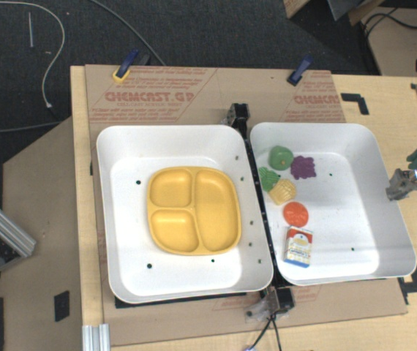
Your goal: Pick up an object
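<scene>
two white bins are set side by side on the tabletop. a yellow tray with three compartments is seen in the left bin. along the left side of the right bin are gathered a green ball, purple grapes, a green piece, a pale yellow piece, an orange ball and a small carton. the pincer is seen just beyond the right bin's right rim, apart from all objects; whether it is open or closed cannot be told.

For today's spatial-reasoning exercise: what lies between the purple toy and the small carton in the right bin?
In the camera view, the orange-red ball lies between the purple toy and the small carton.
</scene>
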You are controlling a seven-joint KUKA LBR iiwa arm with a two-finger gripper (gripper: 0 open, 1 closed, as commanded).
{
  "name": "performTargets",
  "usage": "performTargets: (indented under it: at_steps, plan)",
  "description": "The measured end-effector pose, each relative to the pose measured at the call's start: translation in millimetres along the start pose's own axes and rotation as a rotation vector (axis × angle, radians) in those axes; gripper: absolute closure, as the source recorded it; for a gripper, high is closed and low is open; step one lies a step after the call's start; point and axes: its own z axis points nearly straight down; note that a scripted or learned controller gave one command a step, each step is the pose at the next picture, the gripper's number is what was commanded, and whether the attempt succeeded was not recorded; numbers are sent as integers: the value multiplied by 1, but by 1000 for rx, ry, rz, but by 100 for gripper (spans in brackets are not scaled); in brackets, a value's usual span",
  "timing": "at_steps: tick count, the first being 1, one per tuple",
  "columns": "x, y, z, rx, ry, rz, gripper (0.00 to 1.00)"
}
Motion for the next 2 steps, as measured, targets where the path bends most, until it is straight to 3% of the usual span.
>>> performTargets:
  at_steps: [1,2]
  plan:
    - [0,1,-18,4,2,0,100]
    - [52,14,-4,10,7,-4,100]
